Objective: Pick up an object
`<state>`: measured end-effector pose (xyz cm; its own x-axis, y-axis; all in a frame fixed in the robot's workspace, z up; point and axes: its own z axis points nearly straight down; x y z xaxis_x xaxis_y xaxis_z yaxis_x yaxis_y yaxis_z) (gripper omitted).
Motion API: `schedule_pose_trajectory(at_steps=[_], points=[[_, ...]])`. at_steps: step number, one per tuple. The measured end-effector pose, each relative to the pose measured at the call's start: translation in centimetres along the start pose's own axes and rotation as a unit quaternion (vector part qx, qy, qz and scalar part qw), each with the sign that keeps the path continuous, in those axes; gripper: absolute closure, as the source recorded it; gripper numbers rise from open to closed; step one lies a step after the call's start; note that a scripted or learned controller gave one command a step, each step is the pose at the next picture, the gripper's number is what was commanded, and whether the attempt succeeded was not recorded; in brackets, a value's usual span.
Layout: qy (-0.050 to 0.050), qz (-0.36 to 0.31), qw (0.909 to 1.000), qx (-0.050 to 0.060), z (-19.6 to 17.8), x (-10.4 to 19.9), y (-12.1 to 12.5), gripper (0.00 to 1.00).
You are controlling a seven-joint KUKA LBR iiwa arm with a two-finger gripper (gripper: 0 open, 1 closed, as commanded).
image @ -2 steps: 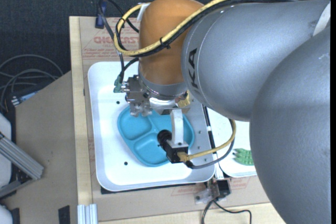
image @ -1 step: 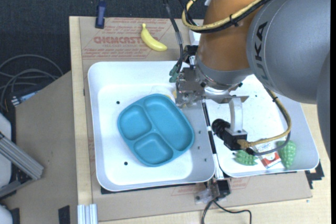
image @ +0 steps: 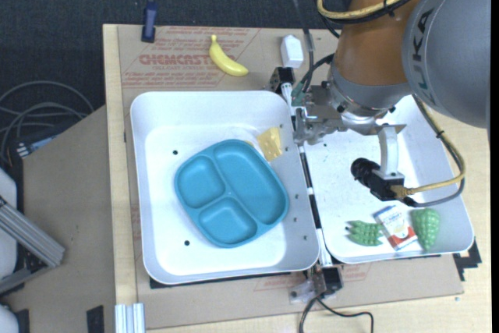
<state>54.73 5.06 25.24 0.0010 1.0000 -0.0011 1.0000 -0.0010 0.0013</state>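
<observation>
The small yellow piece (image: 270,143) lies in the left bin (image: 156,121), just beside the upper right rim of the blue divided plate (image: 228,191) and near the wall shared with the right bin (image: 343,199). My fingers (image: 302,127) hang over that wall close to the piece, and I cannot tell whether they are released or clenched. Farther out, green things (image: 362,232) and a red-and-white packet (image: 395,225) lie in the right bin, and a banana (image: 224,58) lies on the worktop (image: 117,191).
</observation>
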Motion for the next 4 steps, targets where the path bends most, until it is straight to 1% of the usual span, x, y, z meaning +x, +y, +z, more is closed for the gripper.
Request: schedule_pose_trajectory(at_steps=[1, 2, 3, 4], points=[[0.001, -0.001, 1.0, 0.0, 2.2, 3.6, 1.9, 1.0], [0.0, -0.001, 1.0, -0.001, 1.2, 3.6, 1.9, 1.0], [0.0, 0.0, 1.0, 0.0, 2.5, 0.7, 7.7, 1.0], [0.001, -0.001, 1.0, 0.0, 2.8, 5.0, 7.7, 1.0]])
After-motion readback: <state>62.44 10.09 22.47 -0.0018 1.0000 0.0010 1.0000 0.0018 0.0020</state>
